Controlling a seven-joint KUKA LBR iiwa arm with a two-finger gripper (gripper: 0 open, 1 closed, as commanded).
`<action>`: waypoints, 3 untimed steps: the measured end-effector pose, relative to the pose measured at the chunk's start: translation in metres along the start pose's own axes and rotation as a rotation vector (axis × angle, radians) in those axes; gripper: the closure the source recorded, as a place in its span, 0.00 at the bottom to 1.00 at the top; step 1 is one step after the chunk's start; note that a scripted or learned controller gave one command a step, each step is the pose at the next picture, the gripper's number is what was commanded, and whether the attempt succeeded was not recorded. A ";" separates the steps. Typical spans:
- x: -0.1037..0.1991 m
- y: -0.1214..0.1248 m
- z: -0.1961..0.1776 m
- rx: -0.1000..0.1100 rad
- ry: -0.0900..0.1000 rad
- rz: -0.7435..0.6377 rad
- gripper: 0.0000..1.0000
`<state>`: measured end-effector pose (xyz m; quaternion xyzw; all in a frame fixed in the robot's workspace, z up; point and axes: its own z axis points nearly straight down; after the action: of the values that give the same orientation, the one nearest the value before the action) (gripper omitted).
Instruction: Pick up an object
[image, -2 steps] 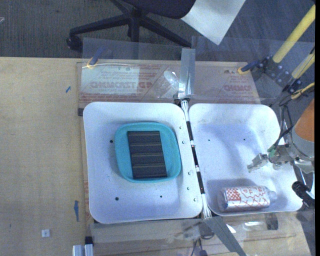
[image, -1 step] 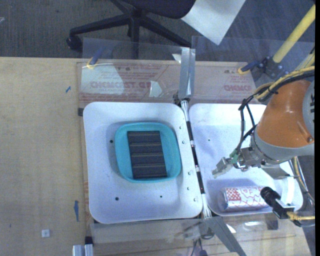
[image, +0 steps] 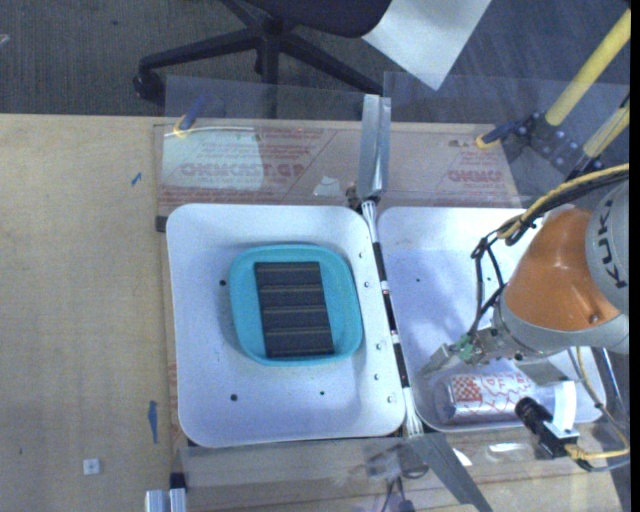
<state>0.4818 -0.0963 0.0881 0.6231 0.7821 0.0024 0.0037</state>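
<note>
A red-and-white patterned cylinder (image: 487, 393) lies on its side near the front wall of the right bin (image: 430, 260). My gripper (image: 463, 353) hangs low in that bin, just above and to the left of the cylinder, under the orange wrist band. Nothing shows as held by it. A light blue dish with a dark ribbed insert (image: 293, 303) rests in the middle of the left bin (image: 200, 380).
A metal divider (image: 372, 160) stands at the back between the two bins. The arm's grey and orange body covers the right half of the right bin. Wooden bench surface stretches to the left of the bins.
</note>
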 end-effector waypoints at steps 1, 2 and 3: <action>-0.005 0.001 0.000 0.000 0.001 0.172 0.00; -0.035 -0.010 -0.072 0.009 0.000 0.366 0.00; -0.002 -0.001 0.000 0.003 0.001 0.163 0.00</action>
<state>0.4810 -0.0987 0.0878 0.6846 0.7290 0.0017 0.0023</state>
